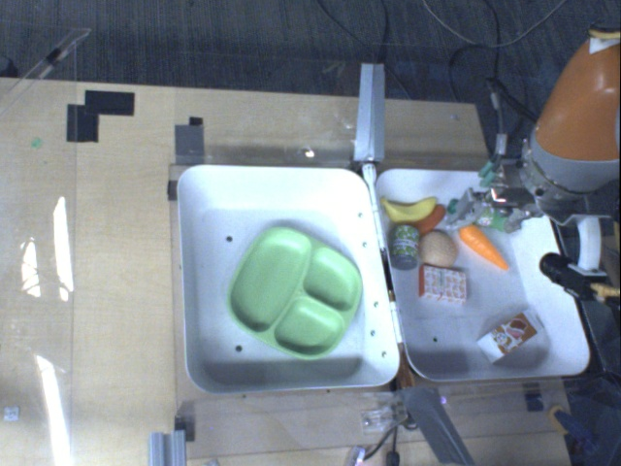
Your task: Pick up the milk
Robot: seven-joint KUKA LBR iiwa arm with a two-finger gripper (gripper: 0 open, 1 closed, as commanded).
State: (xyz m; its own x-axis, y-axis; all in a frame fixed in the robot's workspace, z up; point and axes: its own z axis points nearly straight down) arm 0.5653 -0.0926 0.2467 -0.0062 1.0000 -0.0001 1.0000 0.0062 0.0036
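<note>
Over the right bin, the tool hovers near the carrot, grip unclear; the milk lies apart; the left bin holds a green tray.

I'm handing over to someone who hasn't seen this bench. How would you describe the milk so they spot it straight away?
Start at the right-hand shallow white bin, the one without the green divided tray. Look to its near right corner, away from the food cluster at the far end. The small brown-and-white milk carton lies there alone on its side, boxy, unlike the nearby flat red-and-white packet.
</note>
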